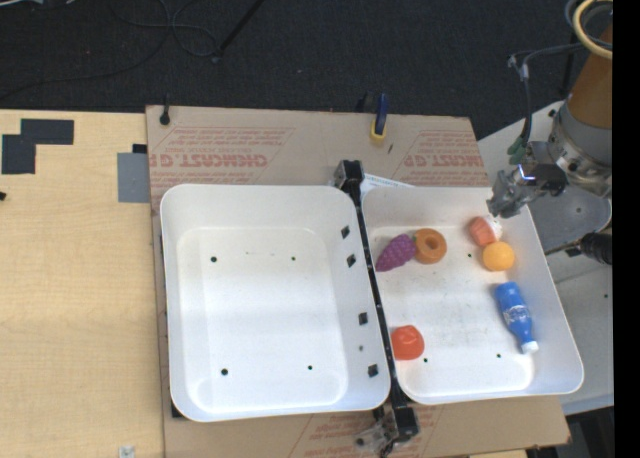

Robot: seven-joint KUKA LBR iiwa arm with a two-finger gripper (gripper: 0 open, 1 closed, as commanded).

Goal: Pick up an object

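Note:
The right bin [560,376] holds several small items: a purple grape bunch [396,252], a brown ring-shaped donut [431,245], a salmon-pink cylinder [483,232], an orange ball [498,257], a blue bottle [515,315] with a white cap, and a red-orange cup-like piece [407,343]. My gripper [507,198] hangs at the far right rim of that bin, just above and to the right of the salmon-pink cylinder. Nothing shows between its fingertips.
The left bin [185,246] sits beside the right one, with a black clip strip [362,276] along their shared edge. Both rest on a cardboard sheet [260,151]. A wooden benchtop [70,286] lies to the left; cables cross the dark floor behind.

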